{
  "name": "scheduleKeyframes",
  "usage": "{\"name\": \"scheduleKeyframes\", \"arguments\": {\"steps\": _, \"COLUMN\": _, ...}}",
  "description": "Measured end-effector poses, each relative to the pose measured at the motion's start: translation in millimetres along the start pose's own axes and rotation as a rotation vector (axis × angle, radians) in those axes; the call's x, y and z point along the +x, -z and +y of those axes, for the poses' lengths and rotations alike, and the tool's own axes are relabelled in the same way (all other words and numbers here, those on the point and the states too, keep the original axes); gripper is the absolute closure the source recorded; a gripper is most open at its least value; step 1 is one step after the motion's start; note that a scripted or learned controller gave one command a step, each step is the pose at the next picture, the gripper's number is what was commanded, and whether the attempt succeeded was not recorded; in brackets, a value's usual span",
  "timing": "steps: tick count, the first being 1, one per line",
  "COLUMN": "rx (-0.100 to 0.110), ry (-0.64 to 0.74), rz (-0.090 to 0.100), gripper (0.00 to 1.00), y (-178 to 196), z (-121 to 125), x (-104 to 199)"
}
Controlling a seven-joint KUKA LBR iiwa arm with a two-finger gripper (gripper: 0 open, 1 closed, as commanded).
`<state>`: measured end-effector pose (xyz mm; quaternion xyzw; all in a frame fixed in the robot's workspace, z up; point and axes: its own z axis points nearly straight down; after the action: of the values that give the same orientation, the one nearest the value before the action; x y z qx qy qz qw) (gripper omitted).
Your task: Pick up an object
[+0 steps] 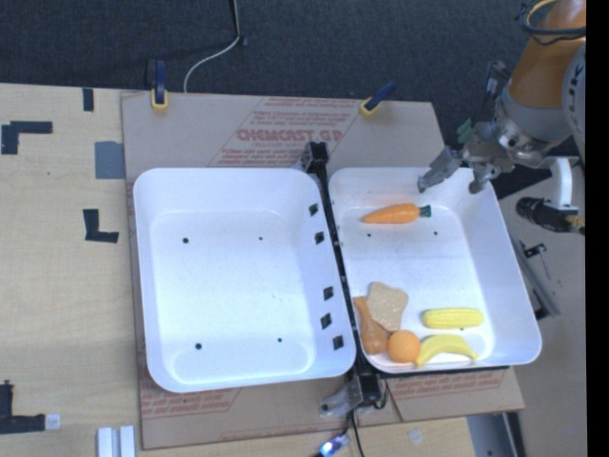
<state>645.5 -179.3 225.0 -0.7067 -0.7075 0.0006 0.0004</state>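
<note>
In the right bin (495,246) lie a carrot (390,215) near the back, a slice of bread (387,304), an orange-brown piece (369,328) under it, an orange ball (403,347), a corn cob (452,318) and a banana (445,350) near the front. My gripper (455,174) hangs over the bin's back right corner, above and to the right of the carrot. It is open, its two fingers spread apart with nothing between them.
The left bin (228,274) stands beside the right one on a cardboard sheet (276,136) held by two clamps (157,93). A cable (224,41) runs across the dark floor behind. The bench's wooden top (57,255) stretches to the left.
</note>
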Motion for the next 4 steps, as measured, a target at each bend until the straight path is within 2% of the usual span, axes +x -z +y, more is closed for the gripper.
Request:
{"name": "scheduleKeyframes", "arguments": {"steps": 1, "rx": -0.02, "ry": 0.003, "rz": -0.004, "gripper": 0.0, "y": 286, "z": -3, "x": 36}}
{"name": "scheduleKeyframes", "arguments": {"steps": 2, "rx": -0.002, "ry": 0.001, "rz": -0.003, "gripper": 1.0, "y": 285, "z": -3, "x": 35}}
{"name": "scheduleKeyframes", "arguments": {"steps": 3, "rx": -0.001, "ry": 0.009, "rz": 0.002, "gripper": 1.0, "y": 283, "z": 24, "x": 123}}
{"name": "scheduleKeyframes", "arguments": {"steps": 4, "rx": -0.004, "ry": 0.006, "rz": 0.001, "gripper": 1.0, "y": 311, "z": 20, "x": 187}}
